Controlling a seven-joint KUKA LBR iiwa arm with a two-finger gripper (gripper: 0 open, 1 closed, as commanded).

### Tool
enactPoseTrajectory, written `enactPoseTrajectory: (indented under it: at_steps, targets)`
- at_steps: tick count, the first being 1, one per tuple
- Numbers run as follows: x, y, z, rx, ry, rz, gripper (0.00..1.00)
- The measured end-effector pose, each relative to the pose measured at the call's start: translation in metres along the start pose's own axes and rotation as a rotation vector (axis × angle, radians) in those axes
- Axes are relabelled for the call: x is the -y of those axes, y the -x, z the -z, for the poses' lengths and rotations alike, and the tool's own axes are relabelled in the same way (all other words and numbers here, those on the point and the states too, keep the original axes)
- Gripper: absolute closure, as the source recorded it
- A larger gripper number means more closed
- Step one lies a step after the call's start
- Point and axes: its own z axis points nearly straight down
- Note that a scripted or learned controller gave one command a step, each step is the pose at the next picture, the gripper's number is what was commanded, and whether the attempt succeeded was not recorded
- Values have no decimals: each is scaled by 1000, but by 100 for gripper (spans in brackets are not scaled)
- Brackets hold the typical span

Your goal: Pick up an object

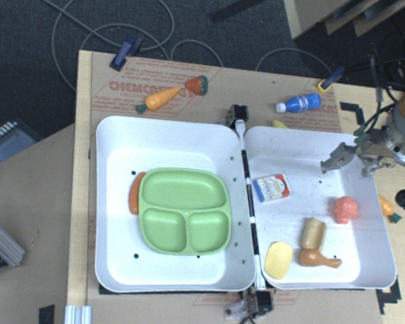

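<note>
In the left bin (108,184) a green tray (183,210) lay over something orange, mostly hidden. Further right, in the right bin (377,274), every candidate sat unlifted — a packet (270,188), a yellow piece (278,259), a brown toy (313,243), a pink ball (345,209). Nothing had been picked yet; the whole grasp remained, by my reading. The gripper (354,158) hung over the far right corner, fingers spread and empty — its wrist was cut off by the frame edge.
</note>
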Motion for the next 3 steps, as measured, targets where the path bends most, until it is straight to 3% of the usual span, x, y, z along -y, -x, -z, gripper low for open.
enactPoseTrajectory:
  at_steps: [1,2,3]
  targets:
    - [3,48,-59,0,-2,0,0]
    - [17,36,-126,-5,-4,1,0]
    - [44,23,-125,-1,-2,-1,0]
